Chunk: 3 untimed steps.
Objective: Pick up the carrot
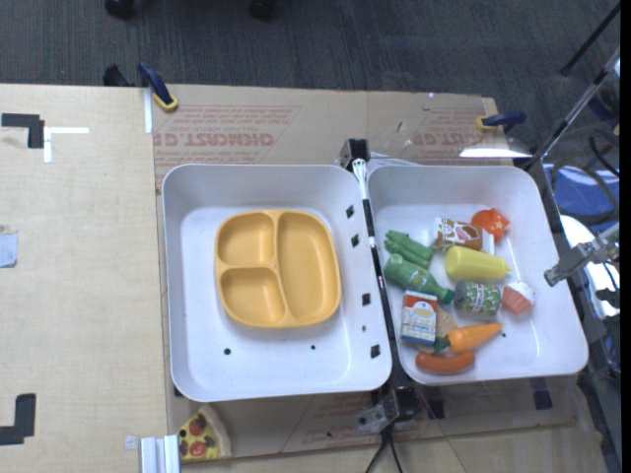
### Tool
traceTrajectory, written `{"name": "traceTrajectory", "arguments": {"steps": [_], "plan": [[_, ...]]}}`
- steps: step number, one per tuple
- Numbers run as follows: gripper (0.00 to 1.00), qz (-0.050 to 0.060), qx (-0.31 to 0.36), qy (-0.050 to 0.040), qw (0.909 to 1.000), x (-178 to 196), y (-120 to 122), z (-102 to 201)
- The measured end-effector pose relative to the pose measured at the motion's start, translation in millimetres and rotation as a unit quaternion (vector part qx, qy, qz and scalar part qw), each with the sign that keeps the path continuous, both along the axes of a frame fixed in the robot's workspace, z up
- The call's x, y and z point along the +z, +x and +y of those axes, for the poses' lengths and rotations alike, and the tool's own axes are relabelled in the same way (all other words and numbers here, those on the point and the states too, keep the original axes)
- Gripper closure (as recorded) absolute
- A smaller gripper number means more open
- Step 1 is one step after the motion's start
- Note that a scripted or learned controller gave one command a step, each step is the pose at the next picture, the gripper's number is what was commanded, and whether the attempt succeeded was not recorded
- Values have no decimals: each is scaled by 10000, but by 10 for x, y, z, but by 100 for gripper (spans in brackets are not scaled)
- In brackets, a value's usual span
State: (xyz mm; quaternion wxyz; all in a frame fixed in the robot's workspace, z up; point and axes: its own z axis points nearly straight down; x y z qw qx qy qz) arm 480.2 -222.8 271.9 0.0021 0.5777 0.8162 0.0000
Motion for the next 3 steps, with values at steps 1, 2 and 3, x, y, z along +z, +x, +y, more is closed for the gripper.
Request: {"name": "traceTrajectory", "arguments": {"steps": [1, 2, 3], "plan": [[0, -9, 835, -16, 9965, 1729, 2, -4], [100, -23, 843, -33, 9964, 1822, 26, -9], [0, -22, 841, -32, 9964, 1823, 26, -9]]}}
